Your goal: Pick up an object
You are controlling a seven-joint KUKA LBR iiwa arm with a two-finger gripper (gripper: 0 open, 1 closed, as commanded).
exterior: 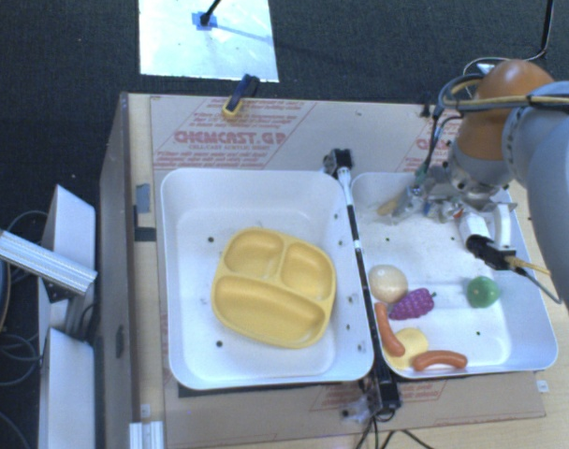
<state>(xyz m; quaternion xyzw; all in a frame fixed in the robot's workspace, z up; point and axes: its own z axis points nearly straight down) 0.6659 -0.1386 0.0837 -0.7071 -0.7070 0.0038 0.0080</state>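
Observation:
The right bin (pixel 532 344) holds several toy foods: a cream round piece (pixel 387 281), a purple grape bunch (pixel 412 302), a green round fruit (pixel 483 291), two orange-red sausages (pixel 388 329) (pixel 441 360) and a yellow piece (pixel 413 342). My gripper (pixel 429 201) hangs low over the far end of the right bin, below the orange band (pixel 498 110) of the arm. It is well behind the foods and touches none of them.
A yellow divided tray (pixel 275 286) lies in the left bin (pixel 186 251). A black rod (pixel 352 223) runs along the wall between the bins. The grey arm (pixel 551 176) covers the right bin's far right corner.

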